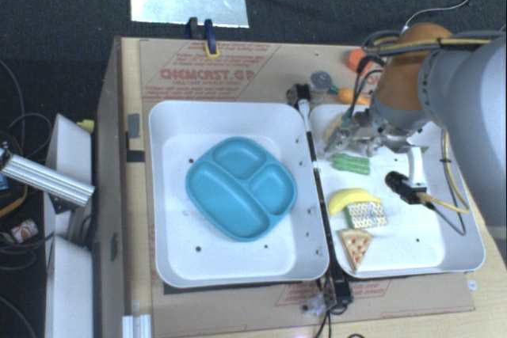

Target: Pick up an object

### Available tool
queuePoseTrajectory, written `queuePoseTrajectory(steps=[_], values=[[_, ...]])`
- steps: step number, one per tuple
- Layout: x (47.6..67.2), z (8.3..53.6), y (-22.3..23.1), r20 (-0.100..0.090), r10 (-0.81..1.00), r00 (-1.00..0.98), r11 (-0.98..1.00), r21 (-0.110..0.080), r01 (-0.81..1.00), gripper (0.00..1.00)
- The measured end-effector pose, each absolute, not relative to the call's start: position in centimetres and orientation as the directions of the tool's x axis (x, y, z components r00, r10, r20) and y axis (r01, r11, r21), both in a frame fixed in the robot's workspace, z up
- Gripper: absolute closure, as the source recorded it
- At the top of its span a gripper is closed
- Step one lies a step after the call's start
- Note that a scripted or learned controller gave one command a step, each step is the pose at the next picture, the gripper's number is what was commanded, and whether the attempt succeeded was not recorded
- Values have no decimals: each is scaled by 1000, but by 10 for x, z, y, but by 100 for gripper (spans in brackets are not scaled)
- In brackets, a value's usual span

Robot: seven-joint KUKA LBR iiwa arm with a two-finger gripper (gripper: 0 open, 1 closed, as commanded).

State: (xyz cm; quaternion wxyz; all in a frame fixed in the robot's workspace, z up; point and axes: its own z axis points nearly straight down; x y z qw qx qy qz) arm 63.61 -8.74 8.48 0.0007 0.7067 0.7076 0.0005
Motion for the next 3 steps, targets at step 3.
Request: queuePoseTrajectory(steps=[3], values=[[667, 85, -96, 2, 1000, -3, 3, -9, 1000, 0]])
